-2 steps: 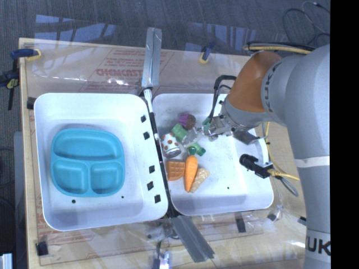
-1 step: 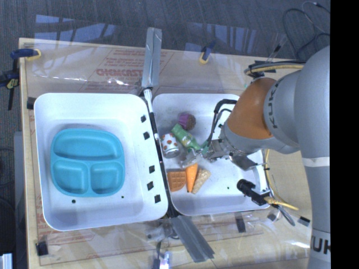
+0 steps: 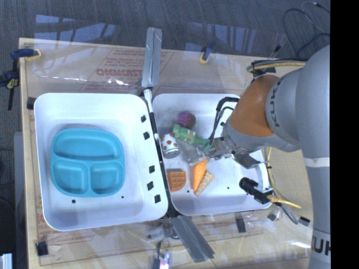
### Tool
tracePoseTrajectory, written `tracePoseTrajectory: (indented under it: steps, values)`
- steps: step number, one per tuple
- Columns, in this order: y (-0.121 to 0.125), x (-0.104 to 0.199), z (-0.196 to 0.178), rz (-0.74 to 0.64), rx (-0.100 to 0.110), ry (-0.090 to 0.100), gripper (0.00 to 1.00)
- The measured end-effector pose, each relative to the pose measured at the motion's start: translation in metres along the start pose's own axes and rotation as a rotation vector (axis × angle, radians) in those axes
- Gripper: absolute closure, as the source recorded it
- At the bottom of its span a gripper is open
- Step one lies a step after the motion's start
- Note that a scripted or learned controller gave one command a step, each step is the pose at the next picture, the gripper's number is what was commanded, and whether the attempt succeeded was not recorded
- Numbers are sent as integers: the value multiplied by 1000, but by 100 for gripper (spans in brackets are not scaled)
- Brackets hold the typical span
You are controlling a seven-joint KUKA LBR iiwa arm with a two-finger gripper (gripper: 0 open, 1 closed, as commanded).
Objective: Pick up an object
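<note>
The right bin holds several small items. A purple round piece lies at the back, with a green piece just in front of it. A small can stands near the bin's left wall. An orange carrot, a tan cracker and a brown waffle lie toward the front. My gripper is low in this bin, at the right end of the green piece and just above the carrot's top. The grey wrist with its orange band hides what lies under it.
The left bin holds a blue divided plate. A metal divider bar runs between the bins at the back. Black clips line the shared wall. Cables and a black fitting hang by the right bin's front right corner.
</note>
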State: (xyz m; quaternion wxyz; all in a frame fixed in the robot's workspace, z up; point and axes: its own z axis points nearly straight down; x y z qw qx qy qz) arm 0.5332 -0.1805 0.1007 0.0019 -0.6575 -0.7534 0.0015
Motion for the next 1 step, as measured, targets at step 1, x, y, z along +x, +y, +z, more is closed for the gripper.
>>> tracePoseTrajectory:
  steps: [1]
  values:
    - [4,15,-147,87,-5,-1,100]
